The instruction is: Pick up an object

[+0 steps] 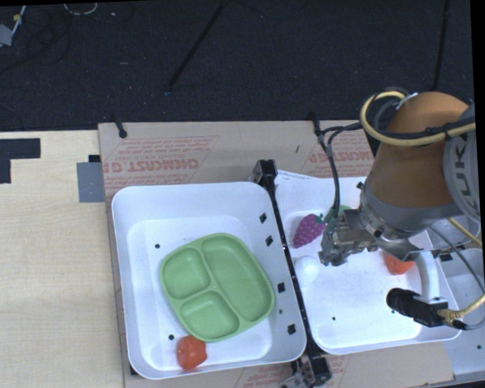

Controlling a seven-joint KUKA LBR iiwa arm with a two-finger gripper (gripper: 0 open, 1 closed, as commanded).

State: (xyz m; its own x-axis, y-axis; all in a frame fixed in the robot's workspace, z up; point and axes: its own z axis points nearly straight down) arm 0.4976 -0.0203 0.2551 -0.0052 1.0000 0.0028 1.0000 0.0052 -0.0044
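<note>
The end effector (336, 249) hangs low in the right bin (371, 332), just beside the purple grapes (308, 229); its opening cannot be told.

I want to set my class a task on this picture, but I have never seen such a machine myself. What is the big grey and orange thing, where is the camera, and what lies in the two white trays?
The grey and orange thing is a robot arm reaching in from the right. Its gripper, a two-fingered hand, hangs over the right bin. The single camera is fixed above the bench and looks down at a slant.

The left bin holds a green divided plate and, by the plate's near edge, a small red-orange object. In the right bin a purple bunch of toy grapes lies just left of the gripper, and an orange object peeks out beside the arm.

I cannot see anything held.
</note>
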